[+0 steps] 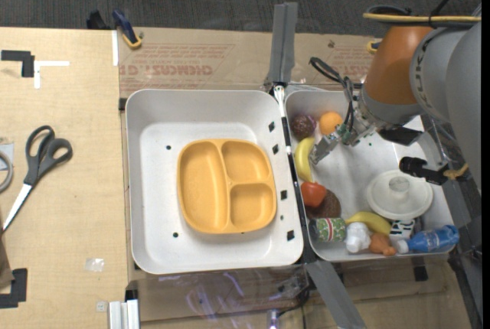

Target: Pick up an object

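My gripper (328, 145) hangs low in the left part of the right bin (352, 167), just right of a yellow banana (305, 159) that lies along the bin's left wall. An orange (331, 122) and a dark purple fruit (304, 125) sit just behind the gripper. In front of the banana lie a red tomato (311, 193) and a brown round item (330, 205). Nothing is visibly held.
The left bin (153, 167) holds a yellow divided plate (227, 186). The right bin's front holds a white bowl (398, 194), a second banana (370, 221), a small can (331, 229) and a blue bottle (432, 239). Scissors (38, 159) lie on the bench at left.
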Tool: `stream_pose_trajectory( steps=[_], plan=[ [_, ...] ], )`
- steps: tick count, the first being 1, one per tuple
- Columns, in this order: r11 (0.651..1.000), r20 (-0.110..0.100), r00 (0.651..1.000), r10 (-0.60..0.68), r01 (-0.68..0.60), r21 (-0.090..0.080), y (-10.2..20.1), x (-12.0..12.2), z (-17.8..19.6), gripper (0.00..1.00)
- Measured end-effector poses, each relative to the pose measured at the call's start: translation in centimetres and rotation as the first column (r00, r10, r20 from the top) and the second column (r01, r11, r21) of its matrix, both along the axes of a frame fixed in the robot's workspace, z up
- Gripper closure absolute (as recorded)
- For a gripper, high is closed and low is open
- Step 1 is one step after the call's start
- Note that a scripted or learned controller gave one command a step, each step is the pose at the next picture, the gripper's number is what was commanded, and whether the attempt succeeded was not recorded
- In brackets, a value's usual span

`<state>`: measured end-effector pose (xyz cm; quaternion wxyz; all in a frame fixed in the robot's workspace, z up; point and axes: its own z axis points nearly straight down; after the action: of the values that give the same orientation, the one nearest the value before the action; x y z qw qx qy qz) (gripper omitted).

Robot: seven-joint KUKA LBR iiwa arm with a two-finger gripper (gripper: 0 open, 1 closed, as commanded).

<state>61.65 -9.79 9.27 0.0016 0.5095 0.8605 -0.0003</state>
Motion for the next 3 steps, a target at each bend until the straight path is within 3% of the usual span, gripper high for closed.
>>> stream_pose_trajectory(
  steps=[1,2,3],
  plan=[
    [0.999,0.000,0.999,-0.039,0.039,0.000,-6.7,-2.1,0.1,0.00],
    [0.958,0.003,0.958,-0.287,0.287,0.001,-2.1,4.4,0.2,0.00],
    [0.959,0.004,0.959,-0.282,0.282,-0.002,-2.0,4.4,1.2,1.00]
  ],
)
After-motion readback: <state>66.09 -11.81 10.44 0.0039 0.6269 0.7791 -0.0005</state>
